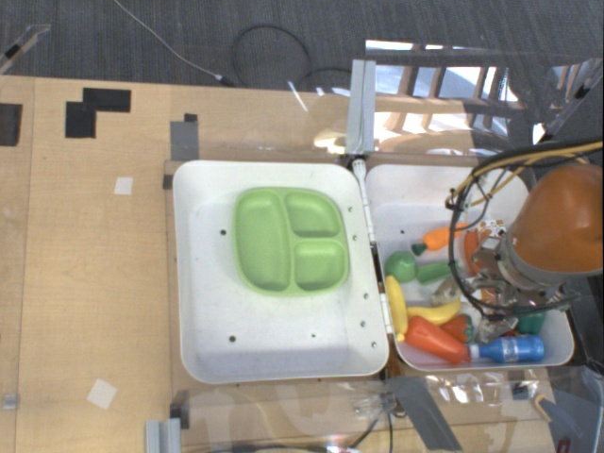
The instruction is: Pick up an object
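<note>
The right bin (415, 192) holds several toy items: a green pepper-like piece (404, 267), a yellow banana (394, 305), an orange-red carrot-like piece (436, 340), a small orange piece (437, 239) and a blue bottle (514, 350). The arm's orange band (559, 220) hangs over the bin's right half. Below it the gripper (491, 314) is down among the items, close to the banana's right end and the blue bottle. The wrist and cables cover its tips.
The left bin (203, 328) carries a green divided plate (289, 240). A metal post (361, 102) stands behind the bins' shared wall. Black cables (274, 50) lie on the dark floor behind the wooden bench (85, 281).
</note>
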Available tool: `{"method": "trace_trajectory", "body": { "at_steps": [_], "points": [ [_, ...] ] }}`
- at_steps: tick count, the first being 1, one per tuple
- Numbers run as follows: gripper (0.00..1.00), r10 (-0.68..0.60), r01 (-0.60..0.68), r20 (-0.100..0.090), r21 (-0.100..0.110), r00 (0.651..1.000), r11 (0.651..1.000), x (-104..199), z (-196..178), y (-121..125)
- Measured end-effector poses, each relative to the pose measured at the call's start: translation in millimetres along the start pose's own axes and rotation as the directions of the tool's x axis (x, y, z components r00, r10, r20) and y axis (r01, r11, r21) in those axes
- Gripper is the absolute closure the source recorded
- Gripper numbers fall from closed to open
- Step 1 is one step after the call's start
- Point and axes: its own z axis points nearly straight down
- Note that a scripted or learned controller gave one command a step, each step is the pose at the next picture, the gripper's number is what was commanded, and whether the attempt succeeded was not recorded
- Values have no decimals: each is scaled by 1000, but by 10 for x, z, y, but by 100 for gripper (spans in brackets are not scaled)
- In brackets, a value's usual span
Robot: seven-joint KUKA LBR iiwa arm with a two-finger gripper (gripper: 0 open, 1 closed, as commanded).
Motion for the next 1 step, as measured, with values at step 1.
{"method": "trace_trajectory", "body": {
  "at_steps": [1],
  "points": [
    [0, 6, -6, 1, 0, 1000, 1000, -625, 18, -299]
  ]
}}
